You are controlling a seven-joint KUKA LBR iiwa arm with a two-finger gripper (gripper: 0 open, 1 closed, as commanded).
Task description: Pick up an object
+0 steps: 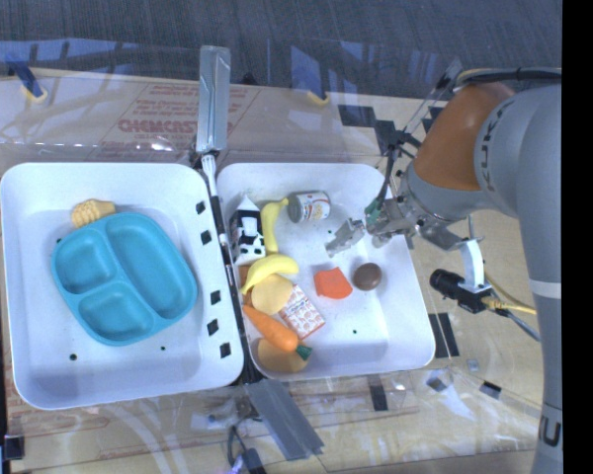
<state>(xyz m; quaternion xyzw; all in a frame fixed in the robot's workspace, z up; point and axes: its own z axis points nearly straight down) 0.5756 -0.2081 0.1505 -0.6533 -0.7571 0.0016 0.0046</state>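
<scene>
The corn cob [92, 210] lies partly hidden behind the blue tray's [124, 276] rim.

glossy white plastic bins [20, 265]; smooth matt blue plastic tray [124, 276].

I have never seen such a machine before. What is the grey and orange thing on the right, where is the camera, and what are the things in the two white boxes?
The grey and orange thing is a robot arm. Its tool, the part that grasps, hangs over the right bin; nothing shows between its fingers. The single camera is fixed above the bench and looks down at a slant.

The left bin holds a blue divided tray and a toy corn cob at its upper edge.

The right bin holds toy food: bananas, a carrot, an orange piece, a brown round piece, a small can, a black-and-white carton and a small printed packet.
</scene>
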